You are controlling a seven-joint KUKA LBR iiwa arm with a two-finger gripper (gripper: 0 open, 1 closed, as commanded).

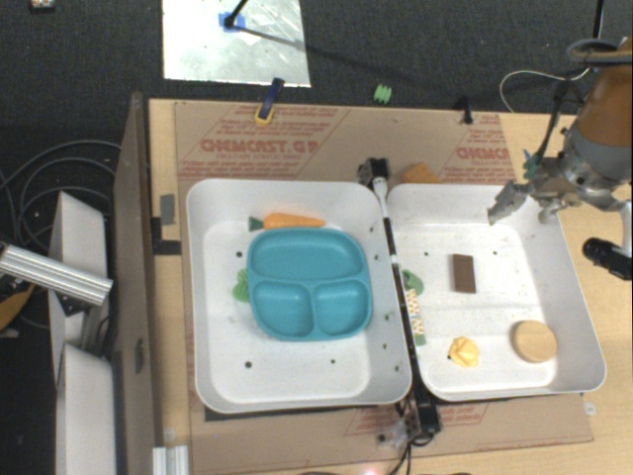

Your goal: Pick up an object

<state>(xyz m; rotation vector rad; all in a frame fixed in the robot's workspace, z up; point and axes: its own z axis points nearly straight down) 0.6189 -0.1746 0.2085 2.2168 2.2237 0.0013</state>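
Observation:
My gripper [521, 207] hangs over the far right corner of the right bin [569, 295], open, with nothing between its fingers [498, 209]. In that bin a small brown block [462, 272] lies near the middle. A yellow crumpled piece [463, 350] and a tan round disc [534, 341] lie nearer the front. All three are apart from the gripper. The left bin [213, 364] holds a blue divided plate [309, 284], an orange carrot [292, 222] behind it and a green bit [240, 285] at its left edge.
A green piece [411, 284] and a patterned strip [414, 320] lie against the divider between the bins. An orange object [420, 173] sits on the cardboard behind the right bin. Cables [529, 77] hang near the arm at the right.

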